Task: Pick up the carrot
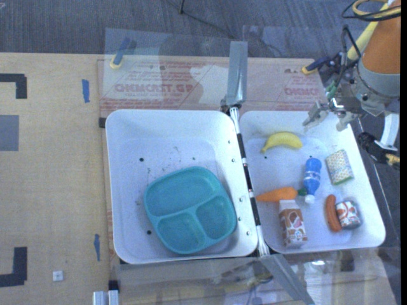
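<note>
Robotics lab, taped plywood bench (pixel 51 170), two white bins (pixel 121 132), loose cables (pixel 191 5)

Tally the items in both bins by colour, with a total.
Orange: 1, tapered orange carrot
Yellow: 1, curved yellow banana
Blue: 1, blue plastic bottle
Teal: 1, teal three-compartment plastic tray
Red: 2, red sausage, red-and-white can
Pale patterned: 2, white-and-brown carton, pale speckled block
Total: 8

The small orange tapered carrot (pixel 277 195) lies flat and roughly horizontal in the lower-centre-right of the frame, its thicker end toward the right, untouched.
</note>
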### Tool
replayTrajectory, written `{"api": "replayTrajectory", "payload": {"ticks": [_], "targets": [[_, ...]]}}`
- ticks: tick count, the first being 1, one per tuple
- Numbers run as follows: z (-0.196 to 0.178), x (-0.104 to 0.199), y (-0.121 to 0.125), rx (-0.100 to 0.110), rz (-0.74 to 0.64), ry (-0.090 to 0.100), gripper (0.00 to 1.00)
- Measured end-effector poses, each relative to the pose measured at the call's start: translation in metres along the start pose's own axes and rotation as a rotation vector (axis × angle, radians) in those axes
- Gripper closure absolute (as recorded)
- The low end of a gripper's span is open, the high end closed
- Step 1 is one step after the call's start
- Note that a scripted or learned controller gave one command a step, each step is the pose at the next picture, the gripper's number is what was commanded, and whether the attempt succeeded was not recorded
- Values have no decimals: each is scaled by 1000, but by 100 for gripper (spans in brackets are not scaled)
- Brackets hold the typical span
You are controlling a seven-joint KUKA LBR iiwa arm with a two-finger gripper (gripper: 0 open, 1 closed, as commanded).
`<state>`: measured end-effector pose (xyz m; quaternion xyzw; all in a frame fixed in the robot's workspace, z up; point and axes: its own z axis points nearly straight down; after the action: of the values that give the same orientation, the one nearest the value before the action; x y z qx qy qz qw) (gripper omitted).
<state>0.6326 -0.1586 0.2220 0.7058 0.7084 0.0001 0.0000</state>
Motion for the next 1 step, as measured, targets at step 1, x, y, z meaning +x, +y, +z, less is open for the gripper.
{"api": "replayTrajectory", "payload": {"ticks": [1], "targets": [[41, 64, -33, 0, -469, 1, 0]]}}
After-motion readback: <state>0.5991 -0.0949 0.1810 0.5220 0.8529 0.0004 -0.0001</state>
